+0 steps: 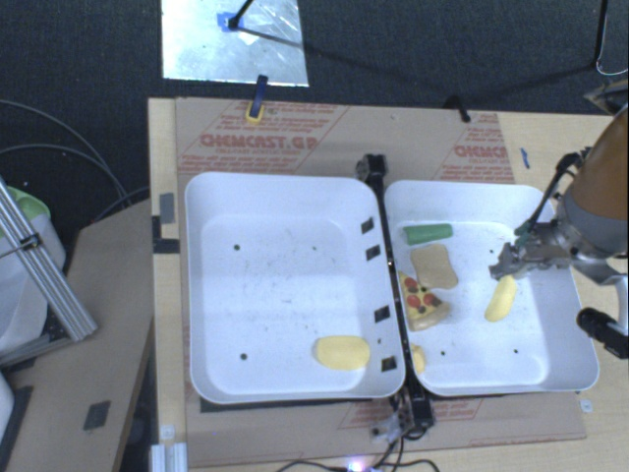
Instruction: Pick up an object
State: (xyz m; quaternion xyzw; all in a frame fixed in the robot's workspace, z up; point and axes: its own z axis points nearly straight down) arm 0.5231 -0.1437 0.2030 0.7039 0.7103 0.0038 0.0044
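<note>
the arm came in from the right and the gripper [510, 263] hung low over the right bin [550, 367], just above the yellow banana-shaped piece [499, 300]; whether its fingers were apart or together, i couldn't tell. further left in that bin lay a green piece [428, 232], a tan slice of bread [433, 265] and a pizza slice [424, 301]. a yellow lump [342, 352] sat near the front of the left bin [226, 264].
</note>
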